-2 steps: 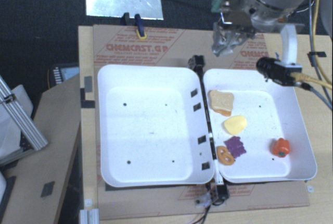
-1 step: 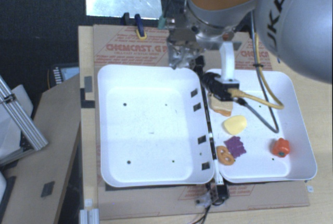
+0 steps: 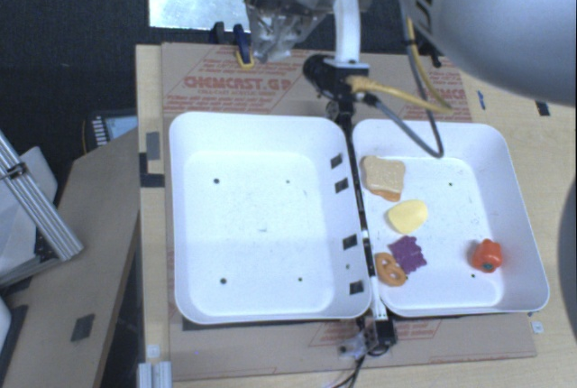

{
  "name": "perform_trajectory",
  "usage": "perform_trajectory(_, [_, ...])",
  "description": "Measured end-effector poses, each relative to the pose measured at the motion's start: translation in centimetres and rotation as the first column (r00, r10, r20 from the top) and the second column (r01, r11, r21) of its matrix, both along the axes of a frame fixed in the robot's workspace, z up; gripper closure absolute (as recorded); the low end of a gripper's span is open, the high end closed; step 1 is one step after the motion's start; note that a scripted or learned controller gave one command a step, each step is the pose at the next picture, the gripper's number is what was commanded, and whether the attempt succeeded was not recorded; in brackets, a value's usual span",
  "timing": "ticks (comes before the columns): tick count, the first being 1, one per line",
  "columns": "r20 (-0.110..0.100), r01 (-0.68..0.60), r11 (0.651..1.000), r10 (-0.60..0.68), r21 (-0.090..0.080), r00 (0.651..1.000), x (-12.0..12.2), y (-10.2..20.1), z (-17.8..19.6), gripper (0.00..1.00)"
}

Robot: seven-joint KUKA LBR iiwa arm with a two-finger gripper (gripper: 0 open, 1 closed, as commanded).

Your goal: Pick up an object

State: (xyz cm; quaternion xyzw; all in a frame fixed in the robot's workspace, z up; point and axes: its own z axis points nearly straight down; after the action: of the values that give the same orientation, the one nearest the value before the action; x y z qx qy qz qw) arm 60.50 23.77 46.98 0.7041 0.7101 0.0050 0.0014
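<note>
"CHEMCAST" on cardboard sheet (image 3: 236, 82); "KUKA" on arm (image 3: 491, 7)

Cardboard sheet (image 3: 225, 81) lies under both bins on the counter (image 3: 99, 224). Aluminium rail (image 3: 32, 197) at frame left; cable (image 3: 410, 120) upper centre.

Bright, even overhead light; slightly soft focus, blown-out glare on white bins (image 3: 243, 129).

Robot lab: aluminium framing (image 3: 36, 206), taped bench (image 3: 108, 197).
</note>
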Motion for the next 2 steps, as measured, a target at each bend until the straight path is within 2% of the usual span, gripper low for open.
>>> perform_trajectory(1, [-0.001, 0.002, 1.0, -0.002, 0.0, 1.0, -5.54, -1.35, 7.07, 1.0])
perform_trajectory(2, [-0.004, -0.002, 1.0, 0.002, -0.002, 1.0, -5.31, -1.25, 7.71, 1.0])
